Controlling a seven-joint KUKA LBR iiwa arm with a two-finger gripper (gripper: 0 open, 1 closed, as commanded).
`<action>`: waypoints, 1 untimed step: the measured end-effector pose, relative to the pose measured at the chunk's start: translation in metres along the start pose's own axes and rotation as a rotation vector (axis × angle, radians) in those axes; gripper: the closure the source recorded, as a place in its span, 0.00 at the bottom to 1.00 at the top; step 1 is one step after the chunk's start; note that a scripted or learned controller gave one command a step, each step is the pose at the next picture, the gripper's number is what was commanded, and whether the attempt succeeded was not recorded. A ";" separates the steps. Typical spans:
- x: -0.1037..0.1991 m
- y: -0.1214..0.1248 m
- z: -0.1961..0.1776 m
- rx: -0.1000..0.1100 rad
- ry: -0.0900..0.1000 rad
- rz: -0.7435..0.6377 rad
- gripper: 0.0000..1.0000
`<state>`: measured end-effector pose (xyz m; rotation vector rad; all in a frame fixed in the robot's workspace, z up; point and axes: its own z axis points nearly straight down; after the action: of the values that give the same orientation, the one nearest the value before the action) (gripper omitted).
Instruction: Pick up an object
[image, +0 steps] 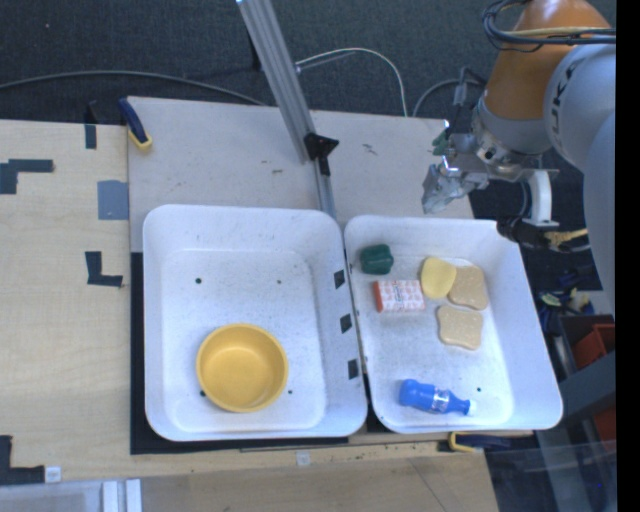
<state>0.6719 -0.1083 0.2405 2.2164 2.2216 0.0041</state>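
gripper (440, 192) hanging just above right bin (520, 300) far rim, finger gap unclear so open or closed cannot be told, touching nothing visible, green object (376, 259) nearest below-left, yellow piece (436, 277) beneath, blue bottle (432, 397) well away

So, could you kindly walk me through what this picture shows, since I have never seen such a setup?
One camera looks down at a slant on a bench. The grey and orange machine at the right is a robot arm; its tool hangs above the bench, just beyond the right bin's far edge, with nothing visibly in it. That bin holds a green block, a red and white packet, a yellow piece, two tan pieces like bread and a blue bottle. The left bin holds a yellow bowl.
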 end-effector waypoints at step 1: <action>0.001 0.001 -0.030 0.002 0.001 0.000 1.00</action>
<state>0.6725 -0.1076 0.2710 2.2177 2.2227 0.0025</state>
